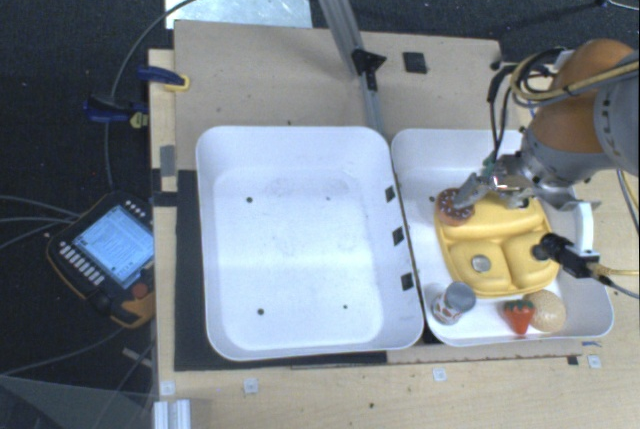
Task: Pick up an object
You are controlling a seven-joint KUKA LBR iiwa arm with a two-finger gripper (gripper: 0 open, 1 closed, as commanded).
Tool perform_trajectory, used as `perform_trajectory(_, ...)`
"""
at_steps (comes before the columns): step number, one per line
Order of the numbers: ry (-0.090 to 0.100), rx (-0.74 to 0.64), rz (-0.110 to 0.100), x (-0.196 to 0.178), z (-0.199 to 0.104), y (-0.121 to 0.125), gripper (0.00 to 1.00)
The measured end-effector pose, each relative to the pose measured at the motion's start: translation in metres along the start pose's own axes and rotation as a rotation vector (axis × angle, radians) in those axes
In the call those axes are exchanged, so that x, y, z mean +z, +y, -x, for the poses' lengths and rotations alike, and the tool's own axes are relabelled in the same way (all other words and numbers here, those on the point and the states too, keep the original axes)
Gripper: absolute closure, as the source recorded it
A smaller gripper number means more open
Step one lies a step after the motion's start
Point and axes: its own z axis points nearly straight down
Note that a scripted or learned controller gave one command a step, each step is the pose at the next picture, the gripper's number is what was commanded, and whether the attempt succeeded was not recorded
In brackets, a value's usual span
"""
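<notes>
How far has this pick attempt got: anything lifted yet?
Done: the arm has reached into the right bin, with its claw low over the yellow plastic toy. In hand: nothing visibly. The toy, the small donut-like ring and the strawberry all lie in the bin. Left: grasp and lift.
</notes>
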Motion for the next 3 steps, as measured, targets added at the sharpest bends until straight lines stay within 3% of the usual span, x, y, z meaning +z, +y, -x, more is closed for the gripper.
perform_trajectory(1, 0.012, -0.003, 0.0, -0.011, -0.005, 0.002, 1.0)
perform_trajectory(2, 0.0, -0.002, -0.007, -0.07, -0.012, 0.01, 1.0)
perform_trajectory(3, 0.001, -0.001, -0.011, -0.076, -0.013, 0.011, 1.0)
